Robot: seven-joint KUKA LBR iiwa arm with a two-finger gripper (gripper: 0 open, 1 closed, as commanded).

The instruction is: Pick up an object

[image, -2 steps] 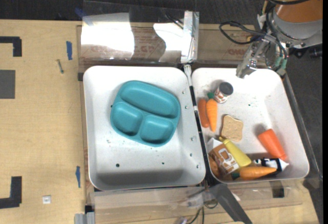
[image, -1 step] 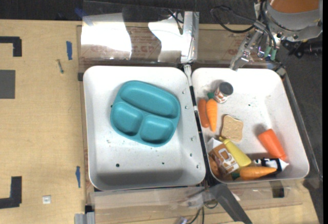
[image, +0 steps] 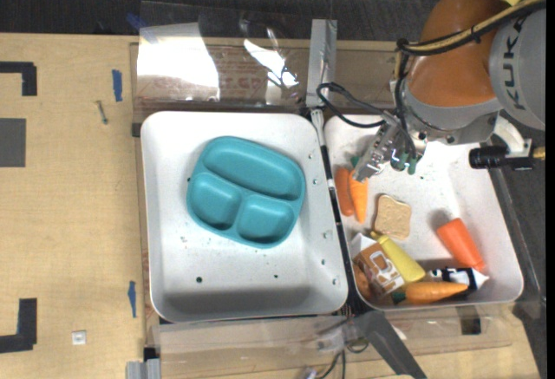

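My gripper (image: 388, 156) hangs over the upper left part of the right bin (image: 501, 221), below the arm's orange band. Its fingers point down and to the left, just above and right of two orange carrots (image: 350, 192) that lie against the bin's left wall. Nothing shows between the fingers. A tan slice of toast (image: 392, 216) lies in the middle of the bin. An orange carrot piece (image: 459, 241) rests to the right. At the bin's front lie a yellow piece (image: 400, 258), a brown packet (image: 375, 271), another carrot (image: 434, 290) and a black and white item (image: 461, 276).
The left bin (image: 165, 264) holds a teal divided plate (image: 246, 189). A metal divider (image: 321, 56) and clear plastic sheet stand behind the bins. Black cables run from the arm across the right bin's back edge.
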